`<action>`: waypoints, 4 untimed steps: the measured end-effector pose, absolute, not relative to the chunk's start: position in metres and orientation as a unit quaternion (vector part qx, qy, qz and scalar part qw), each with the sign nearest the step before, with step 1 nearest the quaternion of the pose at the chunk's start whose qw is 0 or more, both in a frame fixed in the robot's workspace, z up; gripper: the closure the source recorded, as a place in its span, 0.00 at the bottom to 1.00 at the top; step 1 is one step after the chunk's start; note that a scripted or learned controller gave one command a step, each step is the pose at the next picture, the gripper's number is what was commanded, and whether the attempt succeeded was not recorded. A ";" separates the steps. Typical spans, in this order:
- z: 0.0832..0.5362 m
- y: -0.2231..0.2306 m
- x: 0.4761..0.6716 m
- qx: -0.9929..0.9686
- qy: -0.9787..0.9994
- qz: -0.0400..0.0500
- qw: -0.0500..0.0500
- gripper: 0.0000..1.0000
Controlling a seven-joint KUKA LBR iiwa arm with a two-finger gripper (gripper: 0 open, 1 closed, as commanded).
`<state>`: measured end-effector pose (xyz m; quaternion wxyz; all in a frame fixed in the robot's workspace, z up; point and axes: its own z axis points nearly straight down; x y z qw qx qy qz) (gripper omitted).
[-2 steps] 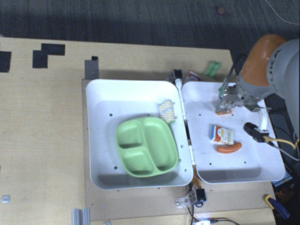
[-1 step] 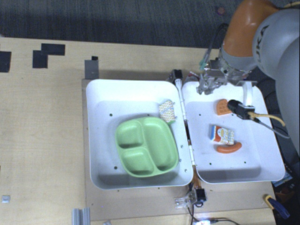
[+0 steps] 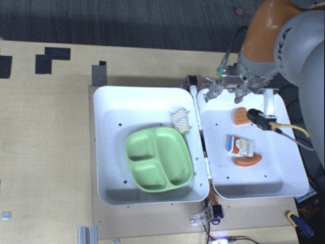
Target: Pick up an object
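Since one arm does all the work here, nearness of hands is no question; direction is. Gripper (image 3: 224,96) hangs over far end of R bin (image 3: 219,179), close to its back wall, w/ fingers (image 3: 209,93) spread wide, nothing btwn them.

Nearest candidate: orange piece (image 3: 239,117), on bin floor just beside gripper, toward view's lower right, i.e. toward bin's near side & a bit to arm's side. Small, stubby; long axis hard to call, looks roughly up-down in view.

Further along same direction: carton (image 3: 239,145), blue/white/orange, mid-bin, lying flat, slightly skewed. Just below it sits sausage (image 3: 247,160), red-orange, long axis running across view L–R, R end tipped up a little. Can't tell if carton & sausage touch. Both lie farther from gripper than orange piece does.

L bin (image 3: 109,136): green plate (image 3: 160,159), three wells, near bin's centre. Patterned packet (image 3: 181,119) at plate's upper R corner, close to the rims btwn the bins. Packet lies to view's lower left of gripper, across those rims.

Judgement: shortest move = small shift toward near side, then descent onto orange piece. Grasp not begun; nothing lifted. If sausage is chosen instead, fingers wd likely need to close across its short axis, i.e. along view's up-down; longer reach too.
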<state>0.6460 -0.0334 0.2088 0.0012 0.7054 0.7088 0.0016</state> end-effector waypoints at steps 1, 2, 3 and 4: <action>0.115 -0.084 0.631 0.706 0.708 0.000 0.000 0.00; 0.086 -0.108 0.553 0.706 0.708 0.001 0.002 0.00; 0.098 -0.107 0.556 0.706 0.708 0.004 0.005 1.00; 0.098 -0.107 0.555 0.706 0.708 0.004 0.005 0.00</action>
